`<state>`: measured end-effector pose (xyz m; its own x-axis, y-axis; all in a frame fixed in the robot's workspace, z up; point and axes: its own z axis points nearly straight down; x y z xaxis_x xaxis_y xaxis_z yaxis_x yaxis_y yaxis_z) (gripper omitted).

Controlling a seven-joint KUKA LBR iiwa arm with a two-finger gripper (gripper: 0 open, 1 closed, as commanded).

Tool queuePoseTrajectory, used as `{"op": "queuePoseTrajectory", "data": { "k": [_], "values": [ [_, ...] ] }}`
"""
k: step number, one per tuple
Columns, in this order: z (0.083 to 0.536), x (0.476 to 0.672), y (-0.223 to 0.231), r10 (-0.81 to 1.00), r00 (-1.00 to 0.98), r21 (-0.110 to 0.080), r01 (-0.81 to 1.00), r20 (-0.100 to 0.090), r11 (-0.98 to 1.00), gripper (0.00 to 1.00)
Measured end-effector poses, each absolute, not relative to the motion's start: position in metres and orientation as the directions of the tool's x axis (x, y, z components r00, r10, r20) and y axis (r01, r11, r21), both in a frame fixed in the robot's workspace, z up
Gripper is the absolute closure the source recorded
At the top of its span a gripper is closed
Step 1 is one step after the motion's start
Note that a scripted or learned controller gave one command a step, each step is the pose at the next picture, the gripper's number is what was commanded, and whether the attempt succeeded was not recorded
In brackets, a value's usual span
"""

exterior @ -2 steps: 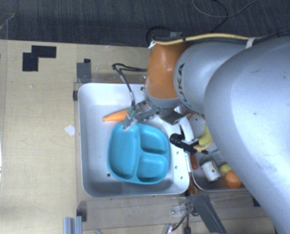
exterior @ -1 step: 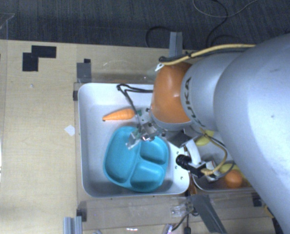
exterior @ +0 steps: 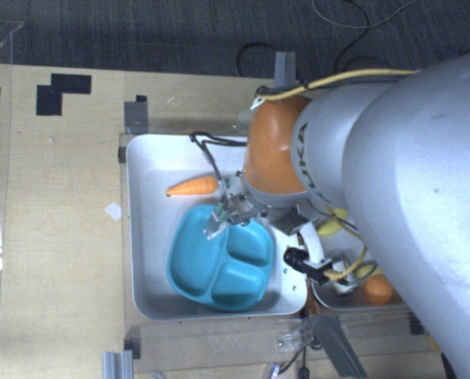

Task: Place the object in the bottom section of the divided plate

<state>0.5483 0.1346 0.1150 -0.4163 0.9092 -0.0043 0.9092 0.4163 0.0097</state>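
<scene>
Where the bench [exterior: 53, 275] comes nearest the camera, the left bin [exterior: 144, 243] shows its front wall, and the blue divided plate [exterior: 189, 265] lies on the bin's floor just behind that wall. The plate has one large section on its left side and two smaller ones on its right, and all three look bare.

At the same depth on the right, a corner of the right bin [exterior: 320, 297] shows beneath the arm [exterior: 408, 188]. A round orange thing [exterior: 377, 290] rests in it, half hidden by the arm's grey casing.

A little further back, the gripper [exterior: 219, 224] hangs over the plate's far rim, above the edge of the large section. It is small and blurred against the blue, so I cannot tell whether it is spread or pressed together, and nothing can be seen held in it.

Just beyond it, the carrot [exterior: 193, 186] lies on the white floor of the left bin. It is off the plate and close to its far rim, with the thin tip pointing left and the thick end toward the wrist's orange band [exterior: 272, 150].

Further still, black tape marks [exterior: 63, 90] sit on the bench top, and thin cables [exterior: 339, 8] lie on the dark floor beyond.
</scene>
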Motion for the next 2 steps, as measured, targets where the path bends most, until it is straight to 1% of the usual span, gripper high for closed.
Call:
{"op": "queuePoseTrajectory", "data": {
  "k": [1, 2],
  "values": [
    [0.242, 0.527, 0.083, 0.849, -0.528, 0.007, 0.849, -0.003, 0.528, 0.0],
    [0.254, 0.528, 0.084, 0.847, -0.531, 0.013, 0.847, -0.005, 0.531, 1.0]
  ]
}}
